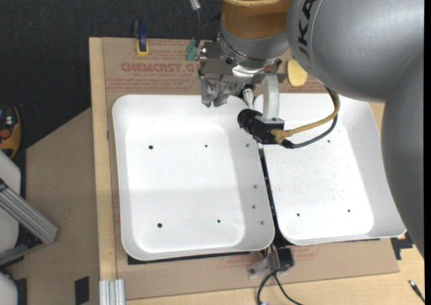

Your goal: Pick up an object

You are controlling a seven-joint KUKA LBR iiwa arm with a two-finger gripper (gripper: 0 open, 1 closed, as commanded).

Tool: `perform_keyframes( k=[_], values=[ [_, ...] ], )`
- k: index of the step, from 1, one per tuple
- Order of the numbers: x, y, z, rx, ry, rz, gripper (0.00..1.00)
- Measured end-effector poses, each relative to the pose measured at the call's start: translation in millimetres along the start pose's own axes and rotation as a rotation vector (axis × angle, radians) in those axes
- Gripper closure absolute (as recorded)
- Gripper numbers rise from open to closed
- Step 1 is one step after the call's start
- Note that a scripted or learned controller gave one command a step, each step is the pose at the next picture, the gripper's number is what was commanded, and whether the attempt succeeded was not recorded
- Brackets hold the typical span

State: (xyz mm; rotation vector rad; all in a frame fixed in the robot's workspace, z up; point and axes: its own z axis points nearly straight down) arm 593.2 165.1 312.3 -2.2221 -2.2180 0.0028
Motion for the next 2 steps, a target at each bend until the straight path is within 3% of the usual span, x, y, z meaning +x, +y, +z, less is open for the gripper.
perform_keyframes(
  k=[1,2],
  values=[
    [49,-11,51,0.005,0.0,-0.007,1.0],
    [12,-1,-5,-0.01,0.0,0.002,1.0]
  ],
)
